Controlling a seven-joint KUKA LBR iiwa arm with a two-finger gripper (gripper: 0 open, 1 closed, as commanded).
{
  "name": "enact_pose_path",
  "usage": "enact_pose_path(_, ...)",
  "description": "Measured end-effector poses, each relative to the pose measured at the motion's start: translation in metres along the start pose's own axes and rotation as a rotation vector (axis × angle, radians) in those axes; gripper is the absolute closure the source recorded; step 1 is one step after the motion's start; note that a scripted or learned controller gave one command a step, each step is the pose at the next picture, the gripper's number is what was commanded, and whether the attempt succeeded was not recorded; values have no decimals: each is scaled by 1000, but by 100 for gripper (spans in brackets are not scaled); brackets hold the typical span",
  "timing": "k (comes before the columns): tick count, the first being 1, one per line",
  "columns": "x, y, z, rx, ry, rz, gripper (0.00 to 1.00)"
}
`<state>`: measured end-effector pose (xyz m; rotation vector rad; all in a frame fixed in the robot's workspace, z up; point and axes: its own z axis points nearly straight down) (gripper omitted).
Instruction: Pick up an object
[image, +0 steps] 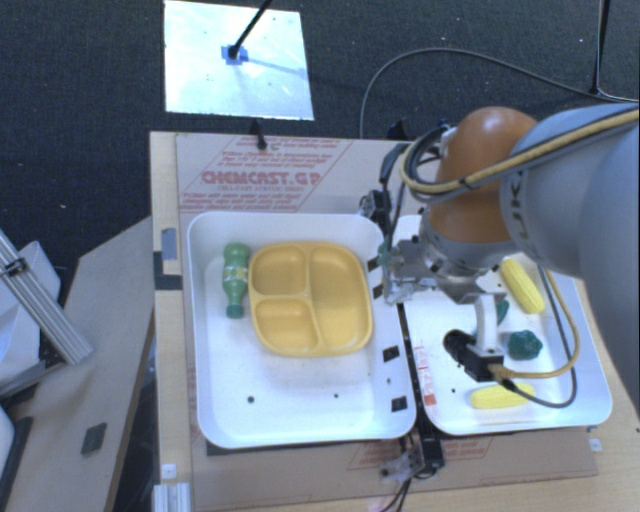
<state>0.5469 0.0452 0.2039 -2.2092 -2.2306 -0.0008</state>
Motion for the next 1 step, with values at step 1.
enact_pose_path(1, 57, -9, -16, -3, 0, -2, 100)
